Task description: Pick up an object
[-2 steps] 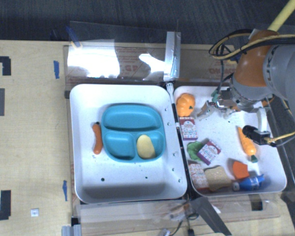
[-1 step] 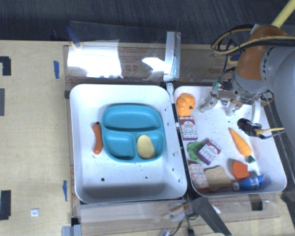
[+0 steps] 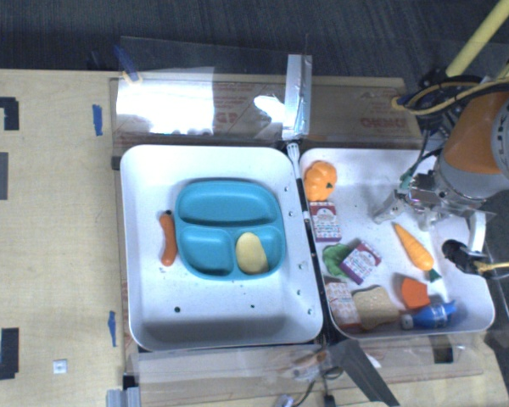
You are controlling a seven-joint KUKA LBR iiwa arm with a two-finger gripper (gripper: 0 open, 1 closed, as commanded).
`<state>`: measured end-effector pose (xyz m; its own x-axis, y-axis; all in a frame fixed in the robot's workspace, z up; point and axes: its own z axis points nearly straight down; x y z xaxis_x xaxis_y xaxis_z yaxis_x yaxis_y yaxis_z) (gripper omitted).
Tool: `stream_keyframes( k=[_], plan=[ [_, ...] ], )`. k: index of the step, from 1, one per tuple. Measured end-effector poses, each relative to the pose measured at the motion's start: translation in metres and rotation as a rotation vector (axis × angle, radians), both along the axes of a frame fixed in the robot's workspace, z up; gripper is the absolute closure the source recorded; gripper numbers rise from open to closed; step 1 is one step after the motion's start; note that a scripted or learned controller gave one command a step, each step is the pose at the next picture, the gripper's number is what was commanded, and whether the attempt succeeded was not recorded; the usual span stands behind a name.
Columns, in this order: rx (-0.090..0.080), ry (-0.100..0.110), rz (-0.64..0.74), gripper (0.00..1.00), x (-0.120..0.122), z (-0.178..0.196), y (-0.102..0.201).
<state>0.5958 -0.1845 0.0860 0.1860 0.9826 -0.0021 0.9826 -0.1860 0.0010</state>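
My gripper (image 3: 406,214) hangs over the upper middle of the right bin (image 3: 365,164), its two fingers spread open with nothing between them. An orange carrot (image 3: 413,246) lies just below it on the bin floor, apart from the fingertips. Further left in that bin lie an orange pumpkin-like toy (image 3: 321,178), a red and white carton (image 3: 324,222), a green item (image 3: 335,257) and a purple packet (image 3: 360,262). Along the front edge rest a slice of bread (image 3: 377,306), a red-orange block (image 3: 414,292) and a blue bottle (image 3: 429,315).
The left bin (image 3: 144,185) bears a blue divided plate (image 3: 225,206) with a yellow oval item (image 3: 251,252) in its front right compartment. A red-orange sausage-like toy (image 3: 167,238) lies left of the plate. Cables (image 3: 433,91) and the arm's orange band (image 3: 478,139) crowd the right.
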Motion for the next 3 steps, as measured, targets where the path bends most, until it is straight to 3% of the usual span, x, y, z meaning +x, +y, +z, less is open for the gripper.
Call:
stream_keyframes(
  k=[1,2,3],
  plan=[
    [0.002,-0.002,-0.027,0.00,-0.035,0.001,0.016],
    [0.000,-0.007,-0.030,1.00,-0.034,0.011,0.014],
    [0.003,-0.007,-0.067,1.00,-0.009,0.124,0.068]
  ],
)
